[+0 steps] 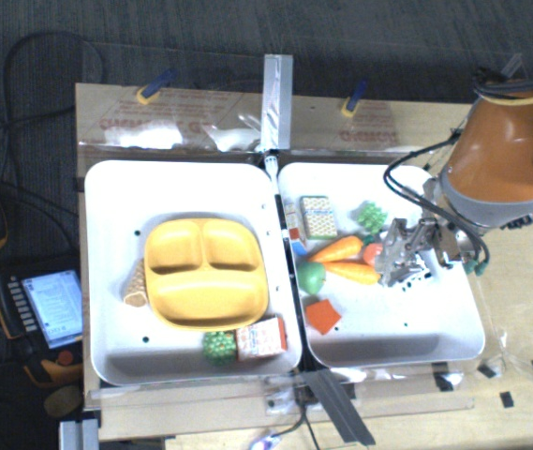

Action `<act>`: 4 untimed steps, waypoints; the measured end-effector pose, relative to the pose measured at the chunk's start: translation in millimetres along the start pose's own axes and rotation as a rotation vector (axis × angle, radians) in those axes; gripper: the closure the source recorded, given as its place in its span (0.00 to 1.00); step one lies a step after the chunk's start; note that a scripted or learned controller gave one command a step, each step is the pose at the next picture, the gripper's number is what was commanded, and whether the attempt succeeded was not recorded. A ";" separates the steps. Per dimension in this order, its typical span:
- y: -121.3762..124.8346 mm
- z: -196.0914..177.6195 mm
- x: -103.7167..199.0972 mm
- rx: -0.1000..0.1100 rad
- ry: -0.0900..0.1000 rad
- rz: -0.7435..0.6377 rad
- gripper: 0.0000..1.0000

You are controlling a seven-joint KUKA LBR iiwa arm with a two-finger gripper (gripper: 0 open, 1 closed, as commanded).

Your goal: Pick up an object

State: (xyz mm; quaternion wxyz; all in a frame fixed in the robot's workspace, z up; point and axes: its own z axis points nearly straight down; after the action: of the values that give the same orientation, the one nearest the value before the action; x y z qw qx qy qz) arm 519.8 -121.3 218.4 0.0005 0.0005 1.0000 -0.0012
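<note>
My gripper (397,259) is down inside the right bin (435,331), just right of the toy food pile. Touching or nearly touching its left side are two orange carrots (339,248) (353,272) and a small red piece (371,251). A green ball (311,277) and an orange-red block (322,316) lie further left near the divider. A patterned small box (318,217) and a green leafy toy (371,216) sit at the back of that bin. Nothing is seen lifted off the bin floor.
The left bin (107,204) holds a yellow divided plate (207,270), a tan cone (136,285) beside it, a green knobbly toy (217,345) and a small carton (261,338) at its front. The arm's orange band (505,153) hangs over the right bin's right rim, with cables nearby.
</note>
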 end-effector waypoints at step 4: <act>-5.6 127.9 -152.6 0.002 -0.014 -0.258 0.00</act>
State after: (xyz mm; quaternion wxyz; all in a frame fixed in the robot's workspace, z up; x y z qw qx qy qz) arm 672.5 -127.4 90.6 0.0073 -0.1282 0.9917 -0.0025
